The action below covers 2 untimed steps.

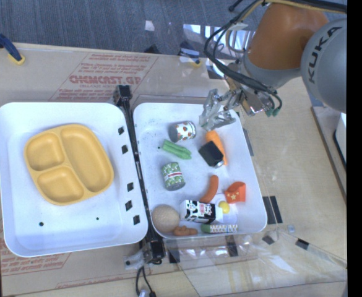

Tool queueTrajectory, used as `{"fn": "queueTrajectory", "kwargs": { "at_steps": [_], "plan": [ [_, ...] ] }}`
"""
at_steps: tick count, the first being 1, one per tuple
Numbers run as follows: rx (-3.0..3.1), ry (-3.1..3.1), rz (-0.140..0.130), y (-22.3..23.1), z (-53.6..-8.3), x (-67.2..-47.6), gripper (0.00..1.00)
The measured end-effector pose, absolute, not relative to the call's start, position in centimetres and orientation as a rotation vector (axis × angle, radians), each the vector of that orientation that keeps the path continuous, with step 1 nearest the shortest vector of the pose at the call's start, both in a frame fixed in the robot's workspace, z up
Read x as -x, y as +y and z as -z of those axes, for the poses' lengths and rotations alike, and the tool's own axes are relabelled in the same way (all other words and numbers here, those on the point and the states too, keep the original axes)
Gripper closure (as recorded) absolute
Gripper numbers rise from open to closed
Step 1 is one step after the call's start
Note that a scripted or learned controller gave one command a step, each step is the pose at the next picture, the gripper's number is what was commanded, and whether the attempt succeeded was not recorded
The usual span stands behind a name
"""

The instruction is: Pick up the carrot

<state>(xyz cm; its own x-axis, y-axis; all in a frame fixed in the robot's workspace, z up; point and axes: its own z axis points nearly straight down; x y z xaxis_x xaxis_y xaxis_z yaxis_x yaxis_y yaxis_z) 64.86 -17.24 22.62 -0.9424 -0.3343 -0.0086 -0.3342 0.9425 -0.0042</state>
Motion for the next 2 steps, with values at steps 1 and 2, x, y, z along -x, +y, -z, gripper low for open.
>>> {"fn": "queueTrajectory", "kwargs": {
  "at_steps": [1,2],
  "plan": [
    [-0.032,3.143,0.0,-21.1,-20.8,-60.6,1.0],
    [0.308,3.126,-0.001,-20.8,-9.2,-60.3,1.0]
  ]
}}
